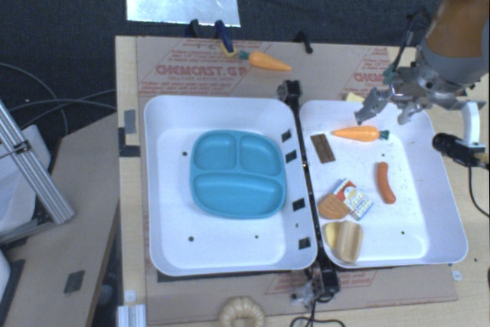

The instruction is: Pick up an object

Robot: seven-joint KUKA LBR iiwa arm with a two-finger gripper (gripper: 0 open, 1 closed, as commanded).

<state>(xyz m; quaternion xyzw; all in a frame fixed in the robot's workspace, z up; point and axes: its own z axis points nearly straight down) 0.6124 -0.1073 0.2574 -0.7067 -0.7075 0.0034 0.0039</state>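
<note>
Carrot [357, 134] just below open hand [389, 111]

My arm [458, 19] reaches in from three o'clock, my gripper [388, 109] hanging low with fingers spread apart.

place: robotics lab | cues: white bins [161, 165], toy food, aluminium frame [31, 172], cables

Left bin [164, 165] holds a divided plate [237, 173]. Right bin [436, 188] holds a carrot [360, 134], sausage [385, 183], and, nearer the front, possibly bread [344, 239]. A second carrot [264, 61] lies behind the bins.
</note>
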